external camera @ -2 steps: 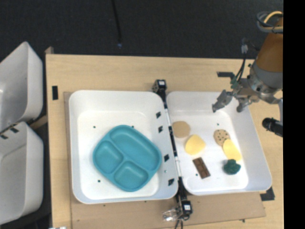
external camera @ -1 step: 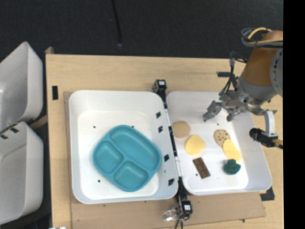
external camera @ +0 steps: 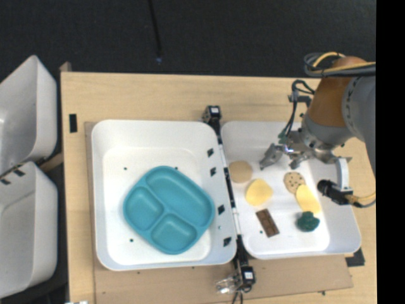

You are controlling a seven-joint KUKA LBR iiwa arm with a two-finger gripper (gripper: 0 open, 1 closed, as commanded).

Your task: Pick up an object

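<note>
While the arm [external camera: 335,106] is cropped, the claw [external camera: 283,158] hangs spread and empty above the right bin [external camera: 253,138].

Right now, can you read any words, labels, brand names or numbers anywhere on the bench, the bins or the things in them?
None: no readable text at this resolution.
Blue divided tray in the left bin: plain, no marking.
Food pieces in the right bin, among them the brown bar and the speckled cookie: no lettering.
Small black clips on the bin edges: too small to tell.
</note>
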